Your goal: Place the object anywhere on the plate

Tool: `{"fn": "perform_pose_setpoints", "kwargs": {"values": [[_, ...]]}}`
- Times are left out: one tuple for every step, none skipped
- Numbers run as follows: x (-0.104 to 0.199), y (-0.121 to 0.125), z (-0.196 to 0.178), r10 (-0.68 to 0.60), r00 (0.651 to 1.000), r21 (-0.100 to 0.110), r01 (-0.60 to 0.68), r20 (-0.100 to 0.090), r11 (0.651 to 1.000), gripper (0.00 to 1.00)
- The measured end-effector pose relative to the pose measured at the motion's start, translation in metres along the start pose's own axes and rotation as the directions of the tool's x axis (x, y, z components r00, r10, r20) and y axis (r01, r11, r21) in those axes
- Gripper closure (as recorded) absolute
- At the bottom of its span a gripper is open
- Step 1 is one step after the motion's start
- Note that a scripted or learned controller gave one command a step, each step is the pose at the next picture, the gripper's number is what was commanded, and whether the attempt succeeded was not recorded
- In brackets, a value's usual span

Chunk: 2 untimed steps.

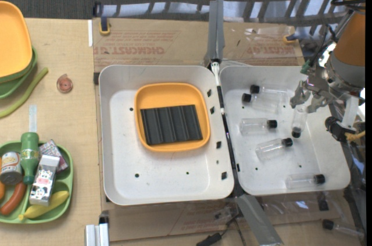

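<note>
Claw (302, 104) grips an upright vial (297, 121) above the right bin (343, 169); plate (172, 93) sits left.

I see open floor around the orange plate (172, 123) in the left bin (116, 175). A dark ribbed insert (172, 124) covers its centre. Capped vials (258, 124) lie scattered across the right bin (343, 178), and one vial (297, 123) seems to stand upright beneath the arm (349, 53).

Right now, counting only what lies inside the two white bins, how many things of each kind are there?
Clear vials with black caps: 6
Orange plate: 1
Dark ribbed slab on the plate: 1
Total: 8
</note>
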<state>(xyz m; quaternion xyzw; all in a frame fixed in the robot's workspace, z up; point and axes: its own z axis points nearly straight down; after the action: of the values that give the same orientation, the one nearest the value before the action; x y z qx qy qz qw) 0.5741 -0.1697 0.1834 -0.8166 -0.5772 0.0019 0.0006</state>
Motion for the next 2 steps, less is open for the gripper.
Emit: {"fn": "perform_pose_setpoints", "kwargs": {"values": [[-0.019,0.057,-0.041,-0.330,0.944,-0.003,0.330,0.001,0.944,1.00],[-0.019,0.092,-0.086,-0.517,0.856,-0.005,0.517,0.003,0.856,1.00]]}}
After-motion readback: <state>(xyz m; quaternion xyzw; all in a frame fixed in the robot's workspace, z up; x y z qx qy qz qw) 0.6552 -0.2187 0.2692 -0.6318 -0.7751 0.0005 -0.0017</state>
